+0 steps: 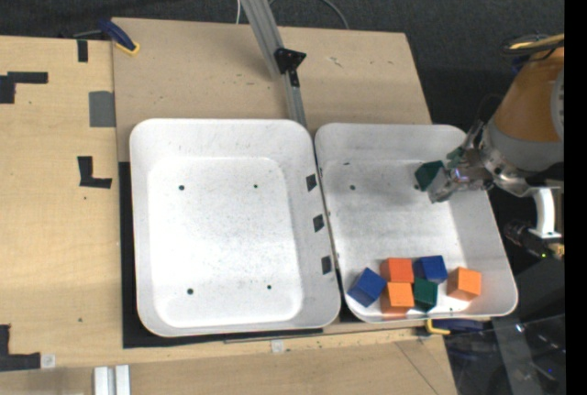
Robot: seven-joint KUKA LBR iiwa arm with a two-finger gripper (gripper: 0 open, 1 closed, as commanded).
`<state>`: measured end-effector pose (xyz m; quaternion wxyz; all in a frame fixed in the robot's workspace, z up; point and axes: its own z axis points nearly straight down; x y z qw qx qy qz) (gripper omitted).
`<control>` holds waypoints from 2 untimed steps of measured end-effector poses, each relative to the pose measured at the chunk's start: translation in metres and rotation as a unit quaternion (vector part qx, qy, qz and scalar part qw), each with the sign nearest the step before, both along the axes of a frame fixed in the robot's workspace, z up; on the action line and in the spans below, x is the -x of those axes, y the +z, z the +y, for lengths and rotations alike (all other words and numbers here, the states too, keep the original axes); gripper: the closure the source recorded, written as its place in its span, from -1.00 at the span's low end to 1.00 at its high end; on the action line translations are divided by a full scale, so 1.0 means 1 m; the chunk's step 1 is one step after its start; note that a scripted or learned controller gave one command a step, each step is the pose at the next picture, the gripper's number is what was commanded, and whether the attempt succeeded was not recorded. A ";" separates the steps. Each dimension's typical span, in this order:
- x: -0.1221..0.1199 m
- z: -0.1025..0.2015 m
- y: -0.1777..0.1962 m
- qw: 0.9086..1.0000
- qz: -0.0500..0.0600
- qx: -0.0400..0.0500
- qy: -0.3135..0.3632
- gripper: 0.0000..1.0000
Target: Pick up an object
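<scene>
My fingers (443,181) pinch a dark green block (428,173), holding it above the upper right part of the right bin (367,146). Behind them my grey wrist and orange band (532,100) reach in from the right. Along the near edge of that bin lie a blue cube (367,286), two orange cubes (399,282), another blue cube (431,268), a green cube (425,292) and a further orange cube (465,283). The left bin (147,146) sits just beside.
</scene>
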<state>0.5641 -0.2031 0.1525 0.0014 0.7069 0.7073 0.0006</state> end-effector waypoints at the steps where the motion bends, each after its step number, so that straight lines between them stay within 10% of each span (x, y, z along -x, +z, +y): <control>1: -0.001 -0.001 0.042 1.000 0.000 0.000 0.000 1.00; 2: 0.001 -0.004 0.105 1.000 -0.002 0.001 0.000 1.00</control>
